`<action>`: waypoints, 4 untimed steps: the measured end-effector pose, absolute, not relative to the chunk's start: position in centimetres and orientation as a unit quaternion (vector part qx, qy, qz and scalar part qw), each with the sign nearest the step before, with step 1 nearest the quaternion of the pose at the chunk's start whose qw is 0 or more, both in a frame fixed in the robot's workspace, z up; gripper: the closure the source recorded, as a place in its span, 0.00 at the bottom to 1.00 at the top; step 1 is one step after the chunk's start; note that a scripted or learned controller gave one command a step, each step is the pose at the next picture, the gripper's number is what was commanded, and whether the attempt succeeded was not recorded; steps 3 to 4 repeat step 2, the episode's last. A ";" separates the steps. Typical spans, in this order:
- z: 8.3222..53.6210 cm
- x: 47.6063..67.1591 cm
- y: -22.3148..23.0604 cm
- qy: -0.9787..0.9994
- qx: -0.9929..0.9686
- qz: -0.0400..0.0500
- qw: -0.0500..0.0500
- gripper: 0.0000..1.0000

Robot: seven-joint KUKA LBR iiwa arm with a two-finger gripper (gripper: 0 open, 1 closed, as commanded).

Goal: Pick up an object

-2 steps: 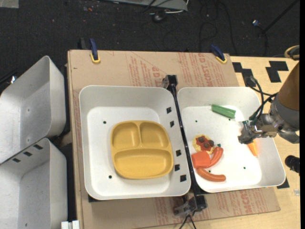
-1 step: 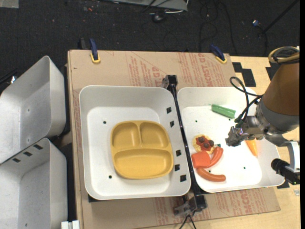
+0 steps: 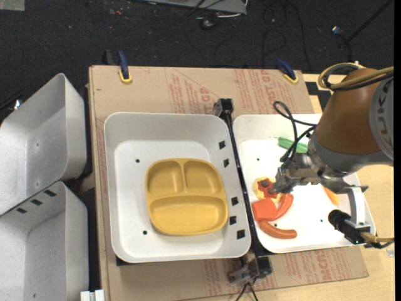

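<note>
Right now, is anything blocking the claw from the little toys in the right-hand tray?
Nothing visible does. The gripper hangs directly over the small red and yellow toy in the right white bin, with an orange wedge beside it.

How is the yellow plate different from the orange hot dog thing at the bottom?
The yellow plate lies in the left bin; the orange sausage lies in the right bin. The plate is much bigger, wide and divided into sections; the sausage is thin and slightly curved. Both lie flat.

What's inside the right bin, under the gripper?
In the right bin: orange-red toy pieces, a sausage-shaped one, a yellow-red item at the gripper, and a green piece behind. The arm covers the bin's right part, so anything there is hidden.
</note>
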State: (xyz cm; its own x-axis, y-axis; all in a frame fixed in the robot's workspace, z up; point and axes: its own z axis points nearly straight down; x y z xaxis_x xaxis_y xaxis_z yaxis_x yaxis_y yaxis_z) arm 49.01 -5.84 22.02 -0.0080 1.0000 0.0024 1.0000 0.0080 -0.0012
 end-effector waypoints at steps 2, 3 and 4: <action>21.3 47.9 4.8 -0.710 -0.704 0.000 0.002 1.00; 21.3 47.9 4.8 -0.710 -0.704 0.000 0.002 1.00; 21.3 47.9 4.8 -0.710 -0.704 0.000 0.002 1.00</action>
